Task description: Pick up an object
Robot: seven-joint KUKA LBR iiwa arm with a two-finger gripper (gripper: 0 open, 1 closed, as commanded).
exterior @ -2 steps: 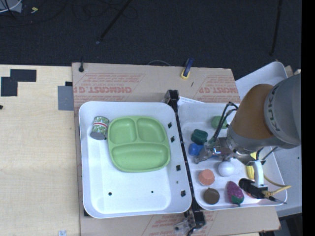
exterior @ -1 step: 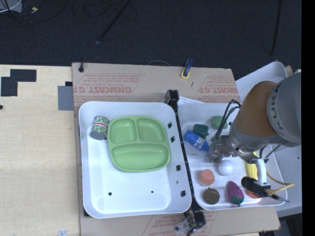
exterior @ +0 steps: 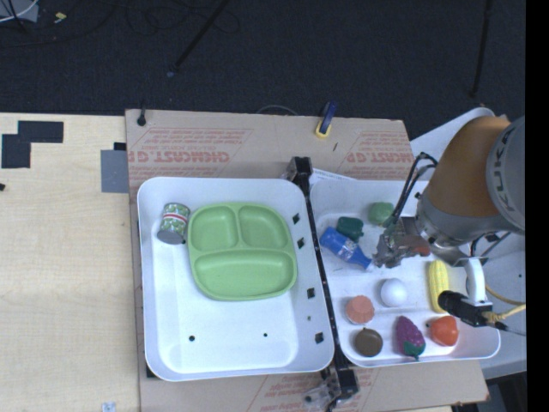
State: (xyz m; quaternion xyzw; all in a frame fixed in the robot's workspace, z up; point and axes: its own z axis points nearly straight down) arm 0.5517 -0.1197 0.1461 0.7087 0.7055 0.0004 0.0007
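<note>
Our two-finger gripper (exterior: 388,258) hangs low in the right white bin (exterior: 489,346), just beside the blue plastic bottle (exterior: 344,247) — we cannot tell how it is set, nor see anything in its grasp. Near it lie a white ball (exterior: 394,293), a yellow corn cob (exterior: 438,276) and a dark green block (exterior: 349,227) — while the left white bin (exterior: 223,354) holds a green divided plastic tray (exterior: 241,251) and a small tin can (exterior: 174,222).
</note>
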